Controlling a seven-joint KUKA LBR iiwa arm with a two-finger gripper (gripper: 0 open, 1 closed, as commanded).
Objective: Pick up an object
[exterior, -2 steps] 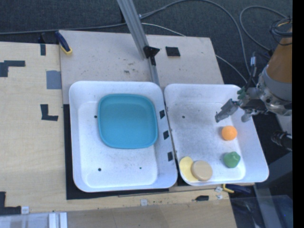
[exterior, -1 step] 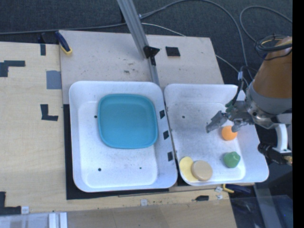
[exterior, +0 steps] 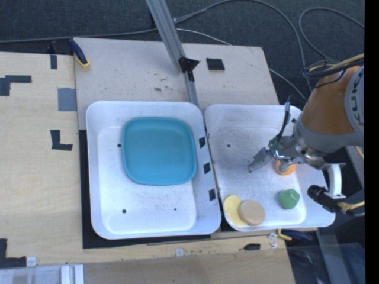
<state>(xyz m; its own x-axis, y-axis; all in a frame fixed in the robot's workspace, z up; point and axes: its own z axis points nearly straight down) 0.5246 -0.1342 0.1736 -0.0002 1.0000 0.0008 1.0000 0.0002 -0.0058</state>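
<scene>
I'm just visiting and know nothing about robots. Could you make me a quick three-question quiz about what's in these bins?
1. True or false: the blue plate lies in the left bin.
2. Which object lies nearest the end effector? A) green object B) orange object C) tan disc
3. Fill in: the tan disc rests partly on a ____ disc.

Key: 1 true; 2 B; 3 yellow.

Plate [exterior: 159, 149] in left bin [exterior: 98, 158]; 3 objects in right bin [exterior: 237, 123].
</scene>
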